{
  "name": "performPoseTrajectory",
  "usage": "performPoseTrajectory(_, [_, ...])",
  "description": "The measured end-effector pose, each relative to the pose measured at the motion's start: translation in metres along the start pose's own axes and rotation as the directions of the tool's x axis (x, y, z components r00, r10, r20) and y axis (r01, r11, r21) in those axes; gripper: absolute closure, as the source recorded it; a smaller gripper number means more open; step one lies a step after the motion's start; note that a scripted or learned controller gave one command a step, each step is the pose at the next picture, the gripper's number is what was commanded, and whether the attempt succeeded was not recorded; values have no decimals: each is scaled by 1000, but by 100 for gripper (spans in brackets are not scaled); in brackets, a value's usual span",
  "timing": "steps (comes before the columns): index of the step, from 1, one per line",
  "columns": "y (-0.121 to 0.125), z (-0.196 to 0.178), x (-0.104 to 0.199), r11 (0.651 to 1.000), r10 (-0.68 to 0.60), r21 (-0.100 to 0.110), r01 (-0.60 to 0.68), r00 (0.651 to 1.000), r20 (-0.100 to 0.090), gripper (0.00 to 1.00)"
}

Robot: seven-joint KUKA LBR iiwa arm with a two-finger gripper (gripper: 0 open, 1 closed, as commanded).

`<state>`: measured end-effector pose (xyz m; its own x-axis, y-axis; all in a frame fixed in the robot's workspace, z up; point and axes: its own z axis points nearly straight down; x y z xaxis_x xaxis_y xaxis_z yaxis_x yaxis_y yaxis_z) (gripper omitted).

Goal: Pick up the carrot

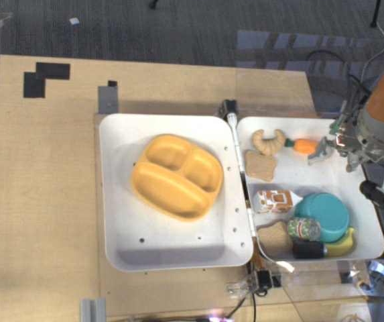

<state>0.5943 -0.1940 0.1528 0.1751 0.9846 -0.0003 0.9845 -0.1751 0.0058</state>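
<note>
The carrot (304, 146) lies near the far rim of the right bin (366, 200), just beside a croissant (268, 141) on its left and with bare white floor in front of it. The gripper (326, 150) hangs just to the carrot's right, close against it; whether its pincer is spread or pressed together I cannot tell from here. The right bin is crowded along its near edge: one teal bowl (324, 215), one banana (342, 244), one bread slice (261, 166), one small printed packet (274, 200), one small jar lying on its side (303, 229). The left bin (121, 240) holds one yellow divided plate (177, 176), with open floor all around it.
</note>
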Motion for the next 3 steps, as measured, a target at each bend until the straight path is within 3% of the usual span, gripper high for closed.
performPoseTrajectory(1, [57, 69, 10, 981, 193, 15, -193, 981, -7, 0])
performPoseTrajectory(2, [25, 60, 2, 1000, -20, 2, 20, 1000, 0, 0])
performPoseTrajectory(3, [40, 61, 6, 937, 349, 8, -349, 937, -6, 0])
